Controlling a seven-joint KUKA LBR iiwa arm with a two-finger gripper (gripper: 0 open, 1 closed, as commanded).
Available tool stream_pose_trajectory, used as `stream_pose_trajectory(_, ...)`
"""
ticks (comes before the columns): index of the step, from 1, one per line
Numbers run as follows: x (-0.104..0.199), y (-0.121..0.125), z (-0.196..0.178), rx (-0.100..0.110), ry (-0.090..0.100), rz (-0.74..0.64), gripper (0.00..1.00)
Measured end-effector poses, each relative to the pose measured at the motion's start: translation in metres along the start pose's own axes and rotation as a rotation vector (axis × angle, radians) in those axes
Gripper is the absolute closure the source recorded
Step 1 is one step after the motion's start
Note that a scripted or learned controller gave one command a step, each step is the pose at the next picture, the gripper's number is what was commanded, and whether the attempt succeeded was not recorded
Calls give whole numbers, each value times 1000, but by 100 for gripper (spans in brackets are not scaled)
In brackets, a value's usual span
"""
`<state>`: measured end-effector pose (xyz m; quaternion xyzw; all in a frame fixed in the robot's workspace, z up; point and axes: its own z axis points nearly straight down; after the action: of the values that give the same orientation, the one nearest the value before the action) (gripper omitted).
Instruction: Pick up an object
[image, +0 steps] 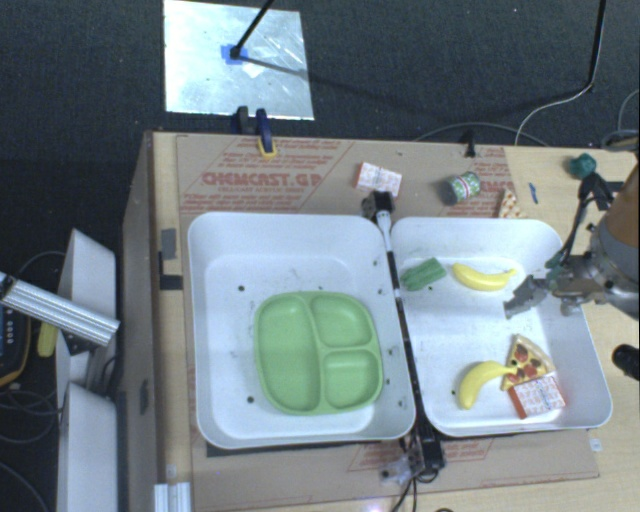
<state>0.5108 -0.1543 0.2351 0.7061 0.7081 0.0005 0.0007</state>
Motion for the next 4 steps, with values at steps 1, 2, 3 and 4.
stream_pose_trajectory(1,58,9,75,2,1,-1,0)
stream_pose_trajectory(2,33,115,144,-1,-1,1,0)
stream_pose_trajectory(3,-25,81,58,-4,-4,2,0)
stream_pose_trajectory(4,-29,126,119,0,0,-1,0)
